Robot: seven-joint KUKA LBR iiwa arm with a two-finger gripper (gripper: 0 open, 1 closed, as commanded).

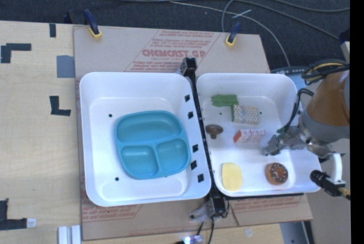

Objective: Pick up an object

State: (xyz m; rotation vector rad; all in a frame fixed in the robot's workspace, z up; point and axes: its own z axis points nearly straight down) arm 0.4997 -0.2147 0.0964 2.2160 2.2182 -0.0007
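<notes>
Donut (277, 173) lying just below the gripper (269, 148), apparently not touching; red-white packet (249, 135) sitting just left of it. Cannot tell the gripper's state. Yellow block (231, 176) resting lower left, blue tray (152, 143) lying well left.

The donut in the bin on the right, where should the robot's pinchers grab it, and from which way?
The donut lies flat near the front of the right bin, so coming straight down from above looks best. Pinch across its round outer edge, one finger each side; being round, any two opposite sides should do. The bin's front wall sits close, so fingers set left and right probably have more room. The gripper is just above it.
</notes>
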